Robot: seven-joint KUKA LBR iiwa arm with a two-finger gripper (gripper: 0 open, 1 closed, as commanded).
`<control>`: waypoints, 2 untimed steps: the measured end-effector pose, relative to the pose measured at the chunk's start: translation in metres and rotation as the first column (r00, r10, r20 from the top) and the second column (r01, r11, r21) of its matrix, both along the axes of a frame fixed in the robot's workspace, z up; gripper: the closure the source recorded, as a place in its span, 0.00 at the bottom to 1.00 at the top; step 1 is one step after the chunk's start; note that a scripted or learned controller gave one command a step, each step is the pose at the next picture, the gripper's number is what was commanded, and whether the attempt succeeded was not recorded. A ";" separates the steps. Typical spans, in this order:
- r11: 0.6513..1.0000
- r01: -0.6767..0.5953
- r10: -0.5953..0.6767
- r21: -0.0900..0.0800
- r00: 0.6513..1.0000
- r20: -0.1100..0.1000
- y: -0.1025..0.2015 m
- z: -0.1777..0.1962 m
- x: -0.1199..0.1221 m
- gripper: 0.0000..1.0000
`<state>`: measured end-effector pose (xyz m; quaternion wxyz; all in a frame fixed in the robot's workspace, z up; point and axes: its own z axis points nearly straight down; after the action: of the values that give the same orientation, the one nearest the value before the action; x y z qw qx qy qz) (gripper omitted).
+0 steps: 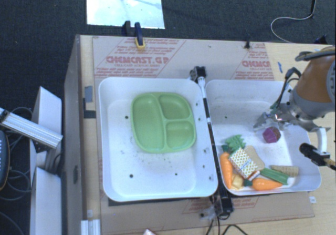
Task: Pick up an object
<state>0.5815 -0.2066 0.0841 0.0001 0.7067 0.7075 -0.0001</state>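
Observation:
My gripper [271, 120] hangs low over the right bin [236, 97], near its right side, on the grey arm with the orange band [315, 84]. A small purple object [271, 134] lies on the bin floor just below and in front of the gripper; I cannot tell whether they touch. Near the bin's front edge lies a pile of toy food: a green leafy piece [233, 142], an orange carrot [226, 170], a checkered cracker [243, 162], a second carrot [266, 183], a green bean [274, 175] and a tan biscuit [286, 170].
The left bin [118, 123] holds a green divided plate [163, 122]. A black divider clip [199, 74] sits between the bins at the back. Cardboard [157, 58] lines the bench under both bins.

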 end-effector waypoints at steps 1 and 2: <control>1.000 -0.001 0.001 -0.002 1.000 0.006 0.000 0.011 0.002 1.00; 1.000 -0.001 0.001 -0.001 1.000 0.005 0.000 0.011 0.001 0.00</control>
<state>0.5829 -0.2068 0.0954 0.0024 0.7062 0.7080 0.0012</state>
